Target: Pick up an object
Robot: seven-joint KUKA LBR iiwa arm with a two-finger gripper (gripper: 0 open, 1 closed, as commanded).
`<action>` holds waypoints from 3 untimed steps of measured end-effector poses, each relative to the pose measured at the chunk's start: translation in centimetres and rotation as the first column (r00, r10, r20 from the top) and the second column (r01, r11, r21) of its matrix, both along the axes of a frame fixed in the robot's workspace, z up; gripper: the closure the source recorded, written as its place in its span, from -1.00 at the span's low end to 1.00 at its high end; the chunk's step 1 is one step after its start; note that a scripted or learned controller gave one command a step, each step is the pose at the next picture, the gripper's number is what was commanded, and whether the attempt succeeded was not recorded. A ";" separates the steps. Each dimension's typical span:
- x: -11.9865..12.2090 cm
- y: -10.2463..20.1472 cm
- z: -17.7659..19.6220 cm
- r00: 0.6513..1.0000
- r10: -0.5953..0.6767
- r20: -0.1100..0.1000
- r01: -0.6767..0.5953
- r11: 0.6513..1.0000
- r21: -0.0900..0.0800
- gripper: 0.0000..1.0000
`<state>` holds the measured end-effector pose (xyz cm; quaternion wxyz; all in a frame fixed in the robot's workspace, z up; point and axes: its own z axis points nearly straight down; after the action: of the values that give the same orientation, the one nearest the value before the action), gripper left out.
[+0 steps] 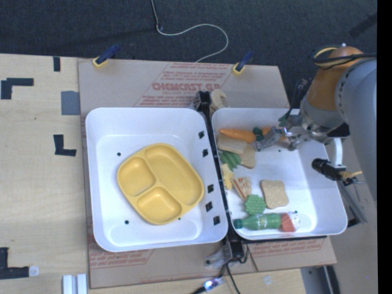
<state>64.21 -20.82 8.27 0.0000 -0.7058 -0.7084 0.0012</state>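
Note:
The right bin [318,188] holds several toy foods. An orange carrot [237,135] lies at its far left on a tan bread slice [236,147]. A green leafy piece [231,158] and a yellow wedge [227,177] lie along the left wall. Nearer the front are a pizza-like slice [242,187], a square toast [275,193], a green floret [255,204] and a green bottle [262,222] lying on its side. My gripper [267,139] hangs low over the bin's back, just right of the carrot's tip, beside a small green bit [258,130].
The left bin [104,164] holds a yellow divided plate [160,182]. The arm comes in from the right over the right bin's far corner. A white cable [190,30] lies on the dark cloth behind the bins. Both bins rest on a cardboard sheet [177,84].

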 end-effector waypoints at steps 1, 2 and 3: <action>0.1 0.0 1.3 1.000 0.001 0.003 -0.001 1.000 -0.001 1.00; -0.5 0.5 5.9 1.000 -0.003 0.004 0.003 1.000 0.001 1.00; -0.8 0.3 12.2 1.000 -0.003 0.006 0.003 1.000 0.000 1.00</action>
<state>63.40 -20.53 20.49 -0.0021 -0.7067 -0.7075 -0.0009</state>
